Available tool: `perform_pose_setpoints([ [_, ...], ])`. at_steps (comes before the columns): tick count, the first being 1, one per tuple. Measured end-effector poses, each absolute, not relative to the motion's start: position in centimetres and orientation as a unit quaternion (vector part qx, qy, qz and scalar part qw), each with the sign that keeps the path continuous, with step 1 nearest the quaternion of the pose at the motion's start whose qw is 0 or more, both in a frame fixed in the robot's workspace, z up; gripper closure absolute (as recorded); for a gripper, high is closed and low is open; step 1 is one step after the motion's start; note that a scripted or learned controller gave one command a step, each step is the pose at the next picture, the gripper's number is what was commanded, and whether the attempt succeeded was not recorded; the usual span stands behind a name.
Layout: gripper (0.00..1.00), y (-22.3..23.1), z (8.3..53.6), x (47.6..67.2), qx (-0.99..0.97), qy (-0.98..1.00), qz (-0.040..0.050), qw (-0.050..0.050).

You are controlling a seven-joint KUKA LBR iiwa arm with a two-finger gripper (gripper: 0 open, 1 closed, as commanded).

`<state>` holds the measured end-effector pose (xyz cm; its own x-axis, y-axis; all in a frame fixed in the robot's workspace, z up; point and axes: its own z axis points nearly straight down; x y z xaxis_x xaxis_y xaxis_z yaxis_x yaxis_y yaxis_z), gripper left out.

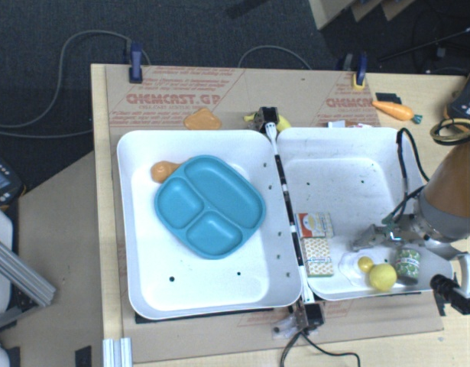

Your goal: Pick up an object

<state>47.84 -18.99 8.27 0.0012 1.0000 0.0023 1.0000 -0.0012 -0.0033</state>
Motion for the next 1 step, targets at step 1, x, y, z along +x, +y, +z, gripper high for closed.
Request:
perform_pose_setpoints([
  [1, 0.0, -22.66, 17.15, 50.87, -0.707, -0.707, -0.0013, -0.007],
])
